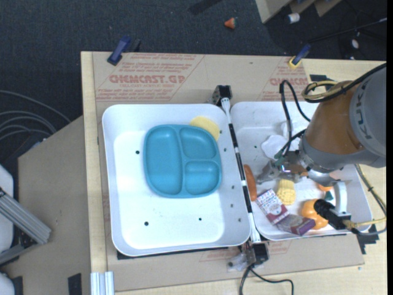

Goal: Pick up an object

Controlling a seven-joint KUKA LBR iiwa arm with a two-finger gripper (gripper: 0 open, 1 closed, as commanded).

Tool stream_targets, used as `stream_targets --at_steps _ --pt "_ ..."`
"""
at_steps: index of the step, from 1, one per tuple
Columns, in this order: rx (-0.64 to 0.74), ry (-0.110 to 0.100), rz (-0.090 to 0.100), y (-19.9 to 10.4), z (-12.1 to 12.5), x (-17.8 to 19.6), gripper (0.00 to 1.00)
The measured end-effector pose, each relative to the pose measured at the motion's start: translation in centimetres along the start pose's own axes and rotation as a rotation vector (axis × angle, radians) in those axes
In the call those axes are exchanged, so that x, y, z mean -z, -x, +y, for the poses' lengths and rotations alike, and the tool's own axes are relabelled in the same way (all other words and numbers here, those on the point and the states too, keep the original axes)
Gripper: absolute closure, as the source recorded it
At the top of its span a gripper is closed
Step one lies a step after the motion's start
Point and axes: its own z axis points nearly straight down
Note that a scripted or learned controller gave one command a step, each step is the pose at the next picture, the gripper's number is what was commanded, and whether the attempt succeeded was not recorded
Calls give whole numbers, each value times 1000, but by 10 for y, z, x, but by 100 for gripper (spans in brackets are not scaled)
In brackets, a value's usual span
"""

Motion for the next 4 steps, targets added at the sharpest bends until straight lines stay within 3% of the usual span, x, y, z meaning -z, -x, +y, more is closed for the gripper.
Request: stream_targets --at_steps 1,2,3,4 --pt "-1 1 -2 -11 -50 0 0" --pt "-2 2 -1 -12 -50 10 100" --pt "-1 2 -1 -12 -50 10 0" --pt "1 2 -1 -6 36 0 0"
